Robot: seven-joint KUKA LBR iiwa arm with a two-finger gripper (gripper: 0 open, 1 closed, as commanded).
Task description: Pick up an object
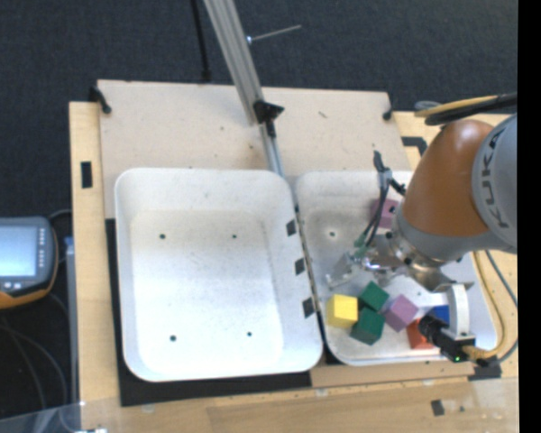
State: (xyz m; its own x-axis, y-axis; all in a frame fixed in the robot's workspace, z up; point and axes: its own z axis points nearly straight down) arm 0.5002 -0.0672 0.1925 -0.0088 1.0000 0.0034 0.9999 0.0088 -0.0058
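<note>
**Ana:** Claw [359,262] first: it hangs low in the right bin [317,207], just above the cluster of blocks, but the arm's orange band [442,183] and grey wrist cover most of it. I cannot tell how it is set, and no block shows in its grasp.

**Ben:** Then by size. What is biggest?

**Ana:** The left bin [207,273], white with a few dark specks. Beside it, touching along the middle, sits the right bin, where everything worth picking lies (all crowded toward the near edge).

**Ben:** And the blocks?

**Ana:** Two green blocks [371,296], one just in front of the other, the near one touching the yellow cube [343,309]. A purple block [402,311] lies just to their right, and a blue piece [438,314] and a red piece [420,336] sit beyond it, partly hidden. Something pink [387,213] peeks out by the wrist.

**Ben:** How would they handle?

**Ana:** They look like small, stiff, light blocks with flat faces, so hardly fragile, perhaps a little slick. I would judge the yellow cube easiest: its left side is free. Take it across two opposite flat faces, not corners, or it may twist out.
</note>
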